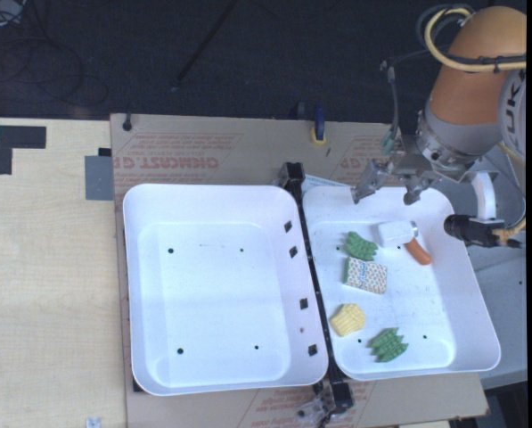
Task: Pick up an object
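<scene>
Objects: a white block (395, 233), an orange piece (418, 252), two green pieces (361, 246) (388, 343), a patterned packet (366, 276) and a yellow piece (347, 319) are left lying loose in the right bin (475, 324), within reach of the arm.
Gripper (393, 192): held above the bin's far edge, fingers spread apart, nothing between them, presumably readied for a descent.
Left bin (136, 275): likely kept as the drop side.

Robotics lab setup. Worktop (43, 310) carries two shallow white bins (212, 288) on a cardboard sheet (221, 154), served by an industrial arm (475, 69). Loose cables (34, 16) trail across the dark floor behind.
</scene>
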You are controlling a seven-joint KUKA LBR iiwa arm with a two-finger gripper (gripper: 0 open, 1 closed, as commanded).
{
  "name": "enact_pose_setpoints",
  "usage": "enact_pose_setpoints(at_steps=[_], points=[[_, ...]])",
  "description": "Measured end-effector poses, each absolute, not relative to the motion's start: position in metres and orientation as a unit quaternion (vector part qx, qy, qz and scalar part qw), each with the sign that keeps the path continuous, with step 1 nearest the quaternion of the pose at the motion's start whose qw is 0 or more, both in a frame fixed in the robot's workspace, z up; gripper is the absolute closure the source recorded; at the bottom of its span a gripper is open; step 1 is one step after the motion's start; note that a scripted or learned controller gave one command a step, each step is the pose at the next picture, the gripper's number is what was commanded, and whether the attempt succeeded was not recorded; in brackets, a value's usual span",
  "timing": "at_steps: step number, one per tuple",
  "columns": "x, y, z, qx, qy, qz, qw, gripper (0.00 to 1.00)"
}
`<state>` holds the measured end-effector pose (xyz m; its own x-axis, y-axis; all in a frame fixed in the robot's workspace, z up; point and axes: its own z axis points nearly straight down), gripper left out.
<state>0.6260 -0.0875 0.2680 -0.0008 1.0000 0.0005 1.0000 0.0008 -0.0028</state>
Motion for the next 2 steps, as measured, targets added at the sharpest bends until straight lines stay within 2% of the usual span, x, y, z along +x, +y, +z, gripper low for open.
enact_pose_setpoints(at_steps=[1, 2], points=[[0.569, -0.139, 0.145, -0.709, -0.705, 0.0057, 0.006, 0.0], [0.623, -0.203, 0.233, -0.708, -0.707, -0.0011, -0.006, 0.0]])
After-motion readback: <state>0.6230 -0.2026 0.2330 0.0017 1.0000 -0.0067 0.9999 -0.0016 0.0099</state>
